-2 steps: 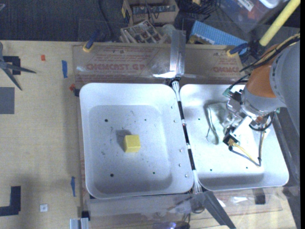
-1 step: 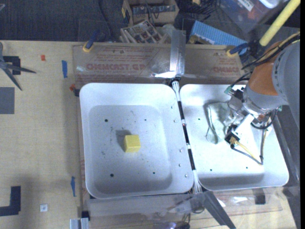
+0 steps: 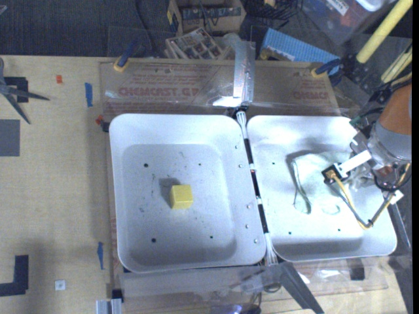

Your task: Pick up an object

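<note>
A small yellow cube (image 3: 182,196) lies near the middle of the left bin (image 3: 131,136), on its floor. In the right bin (image 3: 275,136) a pale, whitish thing (image 3: 308,178) with a dark curved edge lies left of centre. My gripper (image 3: 372,178) hangs low over the right side of the right bin, just right of that pale thing. The arm's grey wrist with its orange band (image 3: 398,120) comes in from the right edge. Nothing shows between the fingers.
The two bins meet along a central rim (image 3: 252,182). A taped cardboard wall (image 3: 170,87) stands behind them. Clutter of boxes and cables sits beyond the bench's far edge. Bare wooden bench (image 3: 52,175) lies left of the bins.
</note>
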You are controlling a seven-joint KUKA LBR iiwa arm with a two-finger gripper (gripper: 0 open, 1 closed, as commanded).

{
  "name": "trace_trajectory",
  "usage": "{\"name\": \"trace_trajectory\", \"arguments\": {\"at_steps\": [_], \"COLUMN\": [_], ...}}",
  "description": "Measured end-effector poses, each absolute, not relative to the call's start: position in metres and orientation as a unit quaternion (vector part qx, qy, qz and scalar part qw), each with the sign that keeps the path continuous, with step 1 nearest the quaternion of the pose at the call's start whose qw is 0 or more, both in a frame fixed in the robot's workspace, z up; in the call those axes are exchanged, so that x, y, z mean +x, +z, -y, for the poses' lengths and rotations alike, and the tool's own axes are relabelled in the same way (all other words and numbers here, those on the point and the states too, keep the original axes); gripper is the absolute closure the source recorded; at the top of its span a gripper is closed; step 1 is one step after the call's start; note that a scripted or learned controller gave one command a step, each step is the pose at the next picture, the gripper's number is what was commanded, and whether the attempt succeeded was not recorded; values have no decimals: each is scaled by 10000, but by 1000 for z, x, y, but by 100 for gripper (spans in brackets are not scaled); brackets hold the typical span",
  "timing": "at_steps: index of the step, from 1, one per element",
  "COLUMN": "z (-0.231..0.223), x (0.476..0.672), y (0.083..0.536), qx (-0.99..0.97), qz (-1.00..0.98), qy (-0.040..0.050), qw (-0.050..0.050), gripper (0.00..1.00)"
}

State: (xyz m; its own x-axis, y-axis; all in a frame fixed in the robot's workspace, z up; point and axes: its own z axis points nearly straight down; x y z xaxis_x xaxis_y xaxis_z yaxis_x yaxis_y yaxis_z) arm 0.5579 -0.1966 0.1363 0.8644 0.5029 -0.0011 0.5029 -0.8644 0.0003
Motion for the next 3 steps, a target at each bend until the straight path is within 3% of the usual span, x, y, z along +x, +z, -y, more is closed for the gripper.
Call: {"name": "trace_trajectory", "arguments": {"at_steps": [1,2,3], "z": [198,222,208], "x": [562,594,607], "y": [117,179,99], "qx": [9948,9947,9947], "qz": [-1018,-1025,-1031], "qy": [-7,-10,37], "qw": [1,-8,16], "gripper": [100,100,100]}}
